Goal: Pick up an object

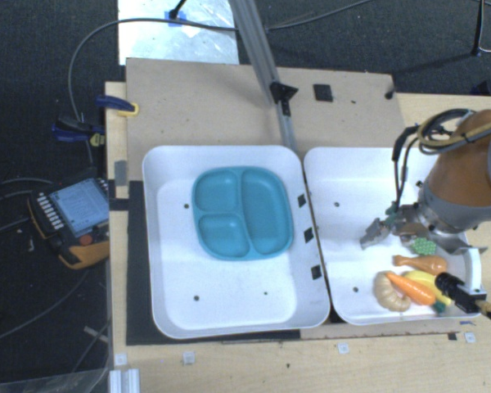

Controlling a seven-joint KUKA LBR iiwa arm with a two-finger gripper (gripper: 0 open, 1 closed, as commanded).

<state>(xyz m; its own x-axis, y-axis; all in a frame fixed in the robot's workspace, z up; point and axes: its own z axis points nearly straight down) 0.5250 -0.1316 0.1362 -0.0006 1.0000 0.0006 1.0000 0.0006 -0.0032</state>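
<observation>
Orange carrot (410, 287) lies just below-right of the gripper (375, 233).
Its long axis slants down-right; whether the gripper is open or holding anything, I cannot tell.

No legible text or labels.

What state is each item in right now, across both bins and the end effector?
Blue divided plate: flat in the left bin, compartments bare.
Carrot: lying in the right bin, near the front corner.
Drumstick: lying beside the carrot.
Beige toy food: resting against the carrot.
Green piece: partly hidden under the arm.
End effector: low in the right bin, grip unclear.
</observation>
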